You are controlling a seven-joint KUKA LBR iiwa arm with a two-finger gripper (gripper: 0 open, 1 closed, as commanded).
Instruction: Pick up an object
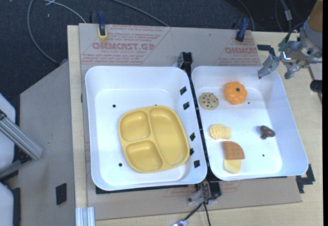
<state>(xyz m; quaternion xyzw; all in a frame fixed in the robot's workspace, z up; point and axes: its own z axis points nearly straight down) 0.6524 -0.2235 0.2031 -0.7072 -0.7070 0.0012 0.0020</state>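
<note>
The right bin (287,117) holds several small items: an orange pumpkin-like toy (235,93), a round speckled cookie (208,101), a pale yellow ridged piece (220,131), a brown-and-yellow wedge (233,156) and a small dark brown lump (266,131). My gripper (279,67) hangs over the bin's far right corner, open, with nothing between its fingers. It is well apart from every item, to the upper right of the orange toy.
The left bin (102,91) holds a yellow divided plate (153,138). Black clips run along the seam between the bins (190,112). Blue clamps (102,25) pin the cardboard board at the back. Cables lie on the dark floor beyond.
</note>
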